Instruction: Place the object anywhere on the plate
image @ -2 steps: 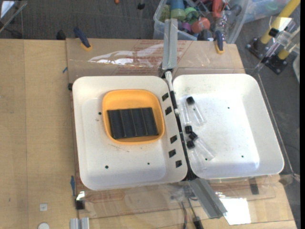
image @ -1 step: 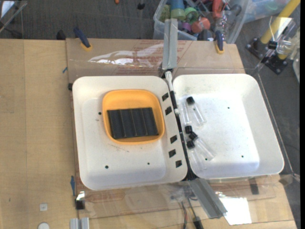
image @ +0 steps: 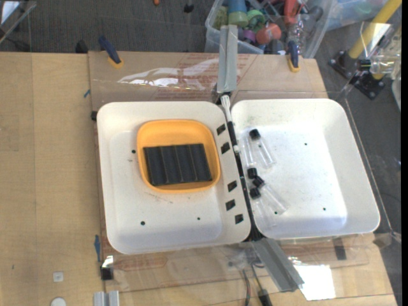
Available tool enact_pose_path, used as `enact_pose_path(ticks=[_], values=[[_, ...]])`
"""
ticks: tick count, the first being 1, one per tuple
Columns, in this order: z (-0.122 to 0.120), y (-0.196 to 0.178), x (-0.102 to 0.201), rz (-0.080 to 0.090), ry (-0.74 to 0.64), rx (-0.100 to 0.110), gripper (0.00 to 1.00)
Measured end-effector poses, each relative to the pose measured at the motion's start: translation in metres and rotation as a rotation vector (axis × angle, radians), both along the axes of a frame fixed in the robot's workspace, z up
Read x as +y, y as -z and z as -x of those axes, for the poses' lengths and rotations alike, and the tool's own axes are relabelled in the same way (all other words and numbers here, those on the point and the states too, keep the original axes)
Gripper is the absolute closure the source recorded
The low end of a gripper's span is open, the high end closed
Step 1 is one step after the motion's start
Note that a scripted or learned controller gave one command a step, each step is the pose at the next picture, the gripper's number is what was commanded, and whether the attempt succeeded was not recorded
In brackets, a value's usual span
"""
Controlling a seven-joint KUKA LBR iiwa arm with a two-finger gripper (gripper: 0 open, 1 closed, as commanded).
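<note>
A square orange plate (image: 174, 127) with rounded corners sits in the left white bin (image: 127, 218), slightly toward the back. A black ribbed rectangular block (image: 177, 164) lies flat on the plate and covers most of its front half. In the right white bin (image: 319, 171), near its left wall, lie two clear plastic pieces with black ends, one further back (image: 260, 150) and one nearer the front (image: 266, 195).
A row of black tabs (image: 228, 167) runs along the seam between the bins. Behind the bins stands a clear tub of colourful toys (image: 268, 11). Blue clamps (image: 111, 53) hold the board at the back. Bare wooden bench (image: 44, 171) lies to the left.
</note>
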State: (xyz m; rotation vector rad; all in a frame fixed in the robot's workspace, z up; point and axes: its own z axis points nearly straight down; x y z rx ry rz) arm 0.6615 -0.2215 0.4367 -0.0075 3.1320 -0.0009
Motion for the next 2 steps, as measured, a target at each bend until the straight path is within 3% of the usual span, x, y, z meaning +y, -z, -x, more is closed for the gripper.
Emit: enact_pose_path(ticks=[2], values=[[-0.0066,0.0,-0.0001,0.005,-0.727,-0.002,1.0]])
